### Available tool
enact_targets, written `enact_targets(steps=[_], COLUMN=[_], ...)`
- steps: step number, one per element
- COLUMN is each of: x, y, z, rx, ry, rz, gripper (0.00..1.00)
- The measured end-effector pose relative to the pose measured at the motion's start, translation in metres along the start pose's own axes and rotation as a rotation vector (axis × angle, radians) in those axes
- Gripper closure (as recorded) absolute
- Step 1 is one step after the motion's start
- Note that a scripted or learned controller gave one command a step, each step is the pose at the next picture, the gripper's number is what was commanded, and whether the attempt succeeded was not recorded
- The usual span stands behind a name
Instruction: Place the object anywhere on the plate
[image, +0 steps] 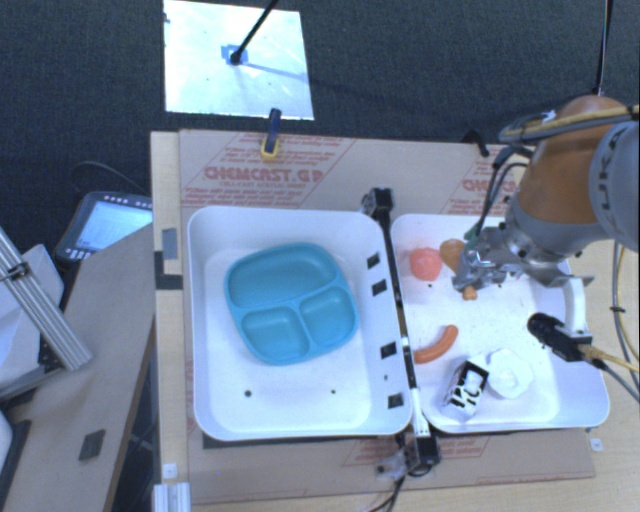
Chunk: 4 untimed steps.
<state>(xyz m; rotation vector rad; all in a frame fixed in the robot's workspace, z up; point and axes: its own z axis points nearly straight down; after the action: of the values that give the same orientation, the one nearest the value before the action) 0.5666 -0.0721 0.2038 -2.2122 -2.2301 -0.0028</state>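
A light blue plate (290, 300) with three compartments lies in the left bin (215, 400). In the right bin (590, 400), my gripper (469, 278) hangs low over the back left part. It is right beside an orange object (452, 251) and a pink-red round fruit (425, 263). A bit of orange shows at the gripper's tip; I cannot tell whether anything is held. An orange-red sausage (436, 343) lies nearer the front.
A black-and-white patterned object (465, 388) and a white object (510, 373) sit at the right bin's front. The divider (392, 300) between the bins carries black clips. A black fitting (556, 336) sticks out from the arm above the right bin.
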Motion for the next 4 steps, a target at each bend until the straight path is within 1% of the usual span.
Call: enact_targets(steps=[1,2,3,4], x=[0.057,0.114,0.16,0.191], y=[-0.011,-0.03,-0.056,-0.065], z=[-0.013,-0.008,-0.024,-0.016], rx=[-0.001,0.002,0.001,0.001], ry=[0.001,0.001,0.0,0.0], rz=[-0.002,-0.003,-0.001,0.0], gripper=[1.0,1.0,1.0,1.0])
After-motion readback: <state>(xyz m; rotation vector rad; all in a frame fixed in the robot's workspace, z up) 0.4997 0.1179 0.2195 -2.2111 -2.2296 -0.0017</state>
